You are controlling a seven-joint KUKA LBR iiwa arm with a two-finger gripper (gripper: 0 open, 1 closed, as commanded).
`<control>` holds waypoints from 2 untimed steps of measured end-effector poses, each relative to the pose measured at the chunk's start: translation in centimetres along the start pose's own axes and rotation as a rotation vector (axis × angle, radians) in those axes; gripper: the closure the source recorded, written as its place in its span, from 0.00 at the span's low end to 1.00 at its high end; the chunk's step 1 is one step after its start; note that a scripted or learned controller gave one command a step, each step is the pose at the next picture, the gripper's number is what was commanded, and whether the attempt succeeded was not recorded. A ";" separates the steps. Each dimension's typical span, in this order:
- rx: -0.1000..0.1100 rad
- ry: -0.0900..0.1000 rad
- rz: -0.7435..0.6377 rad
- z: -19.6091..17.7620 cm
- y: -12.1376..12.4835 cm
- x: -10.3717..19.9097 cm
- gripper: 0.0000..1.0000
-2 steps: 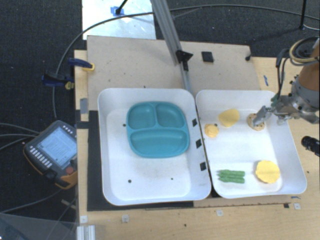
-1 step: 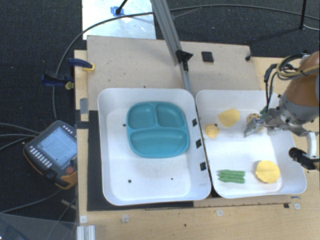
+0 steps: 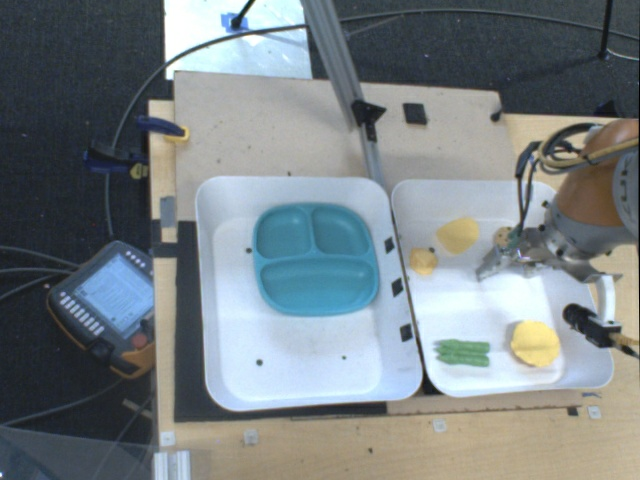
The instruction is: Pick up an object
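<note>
The left bin [image 3: 230, 368], far to the left of the fingers, holds a teal divided plate [image 3: 316, 259] with 3 compartments. The right bin [image 3: 440, 378] holds the gripper [image 3: 497, 259], low over its floor with its 2 fingers [image 3: 488, 267] slightly parted and nothing between them. A yellow piece [image 3: 459, 234] lies just left of the fingers; a smaller yellow piece [image 3: 424, 261] sits further left. A yellow round object [image 3: 535, 343] and green beans [image 3: 462, 352] lie below them, well apart.

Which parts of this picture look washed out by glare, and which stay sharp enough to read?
Camera view: the pale floor patch at top is blown out by glare; both white bins are bright yet keep their edges; the blue divided plate reads clearly; the gripper is soft and small.
</note>
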State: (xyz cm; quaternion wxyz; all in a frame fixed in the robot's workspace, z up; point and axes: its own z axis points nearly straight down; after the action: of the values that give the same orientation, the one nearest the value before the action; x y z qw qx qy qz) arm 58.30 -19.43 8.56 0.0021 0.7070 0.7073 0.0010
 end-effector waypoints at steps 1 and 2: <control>-0.009 0.001 -0.002 -1.4 0.3 0.1 1.00; -0.001 0.000 -0.005 -5.8 0.4 0.2 1.00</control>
State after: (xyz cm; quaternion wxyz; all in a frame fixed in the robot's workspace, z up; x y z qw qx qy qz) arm 58.67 -19.23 14.34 0.0023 0.7053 0.7089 0.0012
